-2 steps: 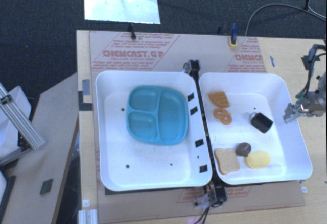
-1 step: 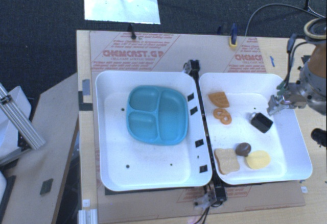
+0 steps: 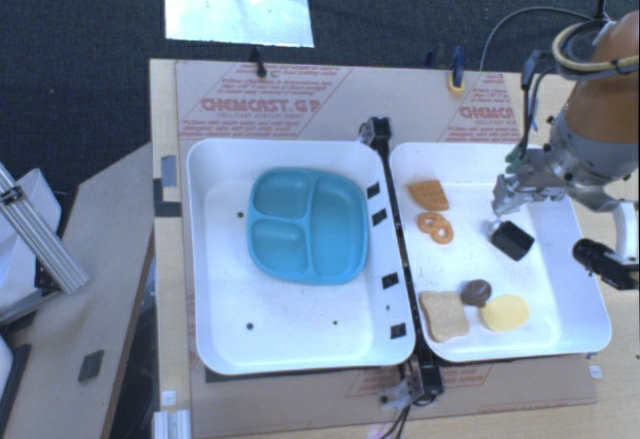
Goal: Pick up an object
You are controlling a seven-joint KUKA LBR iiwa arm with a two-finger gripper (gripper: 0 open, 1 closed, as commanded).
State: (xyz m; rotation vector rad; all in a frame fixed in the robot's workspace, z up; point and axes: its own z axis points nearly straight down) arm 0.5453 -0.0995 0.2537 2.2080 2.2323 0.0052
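The gripper (image 3: 510,210) is hovering right over the black block (image 3: 512,239) in the right bin (image 3: 590,277) — can't tell how the fingers are sitting. The block's looking small, stiff and light — I'd be pinching across its flat sides.

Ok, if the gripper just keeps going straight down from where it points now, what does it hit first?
Most likely the black block: the gripper hangs just above it in the right bin. Depth is hard to judge from this slant, so it could clip only the block's edge.
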